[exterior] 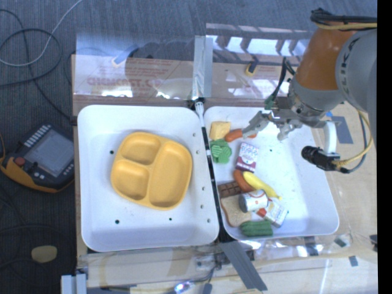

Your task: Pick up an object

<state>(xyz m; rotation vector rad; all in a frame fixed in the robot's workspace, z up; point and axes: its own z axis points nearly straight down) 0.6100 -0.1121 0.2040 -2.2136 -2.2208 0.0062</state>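
My gripper (269,127) hangs over the back of the right bin (309,182), its two fingers spread apart and nothing between them. Just left of its left finger lie an orange carrot (233,135) and a yellow cheese wedge (219,129). Below those are a green leafy piece (221,152), a red-and-white packet (247,156), a banana (260,184) over a red sausage, a chocolate bar (228,190), a toast slice (233,210), a small can (254,201), a white carton (275,213) and a green pickle (256,228).
The left bin (98,225) holds a yellow divided plate (151,169). A metal divider (206,158) runs between the bins. The arm's orange band (321,57) and cables stand over the right bin's back right. A pendant (43,158) lies on the floor at left.
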